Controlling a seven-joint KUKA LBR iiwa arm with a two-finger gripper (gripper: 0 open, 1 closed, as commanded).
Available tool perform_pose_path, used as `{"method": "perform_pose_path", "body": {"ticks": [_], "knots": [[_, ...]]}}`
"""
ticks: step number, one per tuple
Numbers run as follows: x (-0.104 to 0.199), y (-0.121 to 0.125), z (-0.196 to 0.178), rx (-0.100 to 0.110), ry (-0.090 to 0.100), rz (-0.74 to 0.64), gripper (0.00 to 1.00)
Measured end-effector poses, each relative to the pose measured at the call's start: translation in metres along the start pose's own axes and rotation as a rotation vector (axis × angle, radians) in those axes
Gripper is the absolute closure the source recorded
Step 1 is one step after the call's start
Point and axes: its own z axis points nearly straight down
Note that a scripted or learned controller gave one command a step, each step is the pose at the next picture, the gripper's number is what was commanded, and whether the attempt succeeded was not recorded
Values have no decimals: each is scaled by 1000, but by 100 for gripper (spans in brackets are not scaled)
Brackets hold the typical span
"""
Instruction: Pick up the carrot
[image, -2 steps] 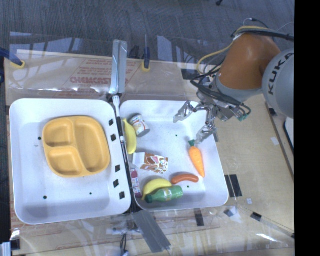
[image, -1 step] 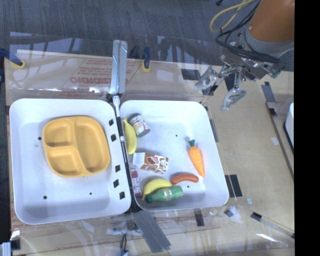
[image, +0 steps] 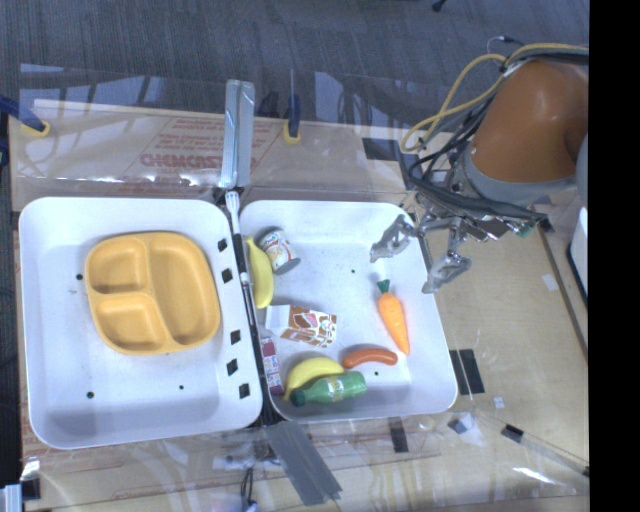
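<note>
Carrot (image: 394, 317): lies in the right bin (image: 330, 225) near its 3 o'clock wall, leafy end toward 12 o'clock, clear of other items.
Gripper (image: 419, 260): fingers spread wide, nothing between them; above the bin's 2 o'clock corner, at 12 o'clock from the carrot.
Neighbours: sausage (image: 369, 356) just beside the carrot's tip at 7 o'clock; green bottle (image: 331, 390) and banana (image: 310, 371) at 6 o'clock; carton (image: 308, 325) centre; can (image: 276, 250) at 10 o'clock.
Left bin (image: 50, 330): holds a yellow divided plate (image: 151, 292).
</note>
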Motion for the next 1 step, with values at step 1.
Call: {"method": "perform_pose_path", "body": {"ticks": [1], "knots": [[-6, -6, 41, -2, 1, -176, 0]]}}
